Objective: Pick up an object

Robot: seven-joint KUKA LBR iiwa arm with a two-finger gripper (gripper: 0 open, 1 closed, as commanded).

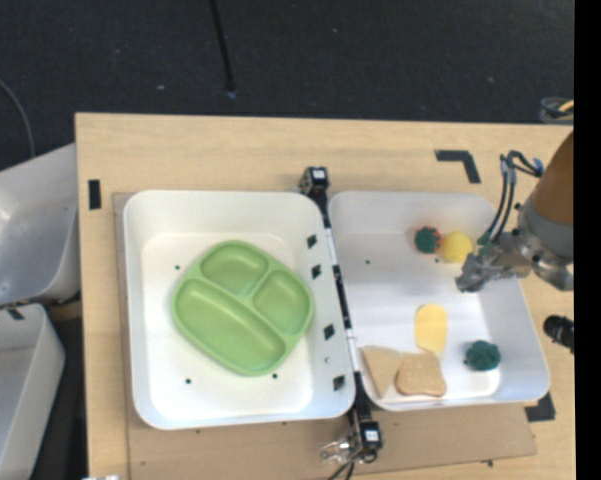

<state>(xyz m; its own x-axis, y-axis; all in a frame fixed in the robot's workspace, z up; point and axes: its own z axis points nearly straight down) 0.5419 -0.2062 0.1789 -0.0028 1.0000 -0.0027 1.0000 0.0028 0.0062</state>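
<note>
The jaws [470,276] hang low over the right bin [380,298]; how wide they stand I cannot tell, and nothing shows between them. Nearest lies the yellow ball [456,247], just up and to the left in view, touching a small red-and-green piece [426,238]. Below the jaws sits a pale yellow oval [431,326], its long axis running up-down. The green tray [242,307] fills the left bin [145,268].

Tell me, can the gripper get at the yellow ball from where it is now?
Probably yes. The gripper hovers in the right bin just beside the yellow ball, and apart from a small red piece on the ball's far side, nothing crowds it.
</note>
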